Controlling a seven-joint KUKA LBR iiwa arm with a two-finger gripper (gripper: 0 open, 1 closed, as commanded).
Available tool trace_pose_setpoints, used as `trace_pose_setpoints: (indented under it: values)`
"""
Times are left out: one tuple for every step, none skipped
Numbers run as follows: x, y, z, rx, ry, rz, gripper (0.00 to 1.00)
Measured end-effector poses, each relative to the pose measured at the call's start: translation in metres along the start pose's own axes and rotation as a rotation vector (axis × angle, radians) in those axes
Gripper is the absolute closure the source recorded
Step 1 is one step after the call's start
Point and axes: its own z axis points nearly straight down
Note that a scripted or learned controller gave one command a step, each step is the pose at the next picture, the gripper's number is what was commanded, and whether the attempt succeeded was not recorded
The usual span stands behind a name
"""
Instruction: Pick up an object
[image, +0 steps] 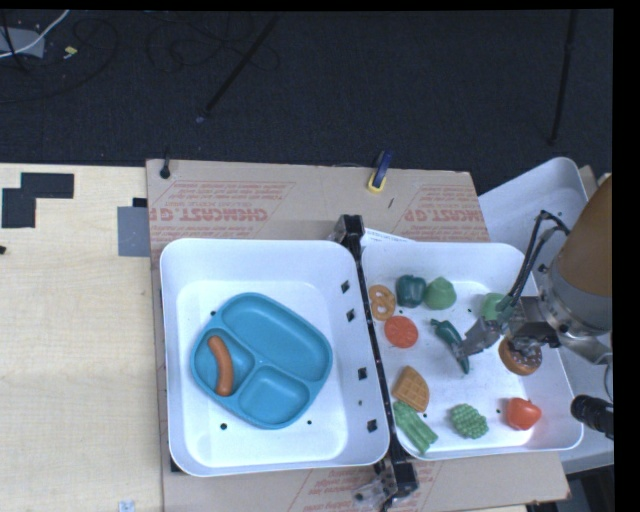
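Observation:
My gripper (464, 347) hangs low over the middle of the right bin (545, 440), reaching in from the right. It sits between a red tomato slice (401, 332) on its left and a brown doughnut (520, 356) on its right. A dark teal shape lies right at its tip, and I cannot tell whether that is an object or part of the gripper. Also in this bin are a pretzel (381, 299), a dark green pepper (409, 290), a light green ball (440, 293), an orange wedge (411, 388), a green pickle (415, 429), a bumpy green piece (467, 421) and a red fruit (522, 412).
The left bin (190, 430) holds a blue divided plate (285, 345) with a sausage (221, 364) in its left compartment. A black divider (365, 340) runs between the bins. Another green piece (494, 305) lies partly behind the arm's cables near the right bin's far side.

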Motion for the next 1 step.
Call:
trace_pose_setpoints:
  values:
    - [0.0008, 0.0016, 0.0641, 0.005, 0.001, 0.0, 0.0]
